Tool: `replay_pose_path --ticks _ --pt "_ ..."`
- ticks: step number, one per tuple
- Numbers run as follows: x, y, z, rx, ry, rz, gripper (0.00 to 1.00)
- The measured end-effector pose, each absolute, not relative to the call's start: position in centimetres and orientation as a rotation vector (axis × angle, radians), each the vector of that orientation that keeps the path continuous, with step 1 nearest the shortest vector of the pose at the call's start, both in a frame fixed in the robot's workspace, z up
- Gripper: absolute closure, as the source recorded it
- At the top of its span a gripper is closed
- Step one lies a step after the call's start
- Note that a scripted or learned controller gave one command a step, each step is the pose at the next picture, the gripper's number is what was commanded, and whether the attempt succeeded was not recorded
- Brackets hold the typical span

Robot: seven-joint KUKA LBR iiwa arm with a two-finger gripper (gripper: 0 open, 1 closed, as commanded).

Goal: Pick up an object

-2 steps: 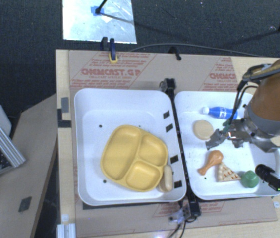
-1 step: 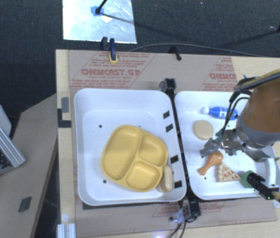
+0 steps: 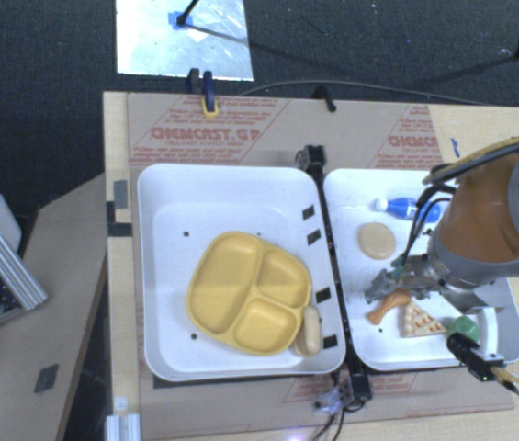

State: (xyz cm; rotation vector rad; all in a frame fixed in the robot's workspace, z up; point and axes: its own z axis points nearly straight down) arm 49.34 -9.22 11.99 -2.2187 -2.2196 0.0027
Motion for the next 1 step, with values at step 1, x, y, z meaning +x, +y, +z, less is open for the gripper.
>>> replay_pose_path --ticks 1 --pt "49.51 -9.23 13.26 -2.22 -2.225 -0.002 1.0"
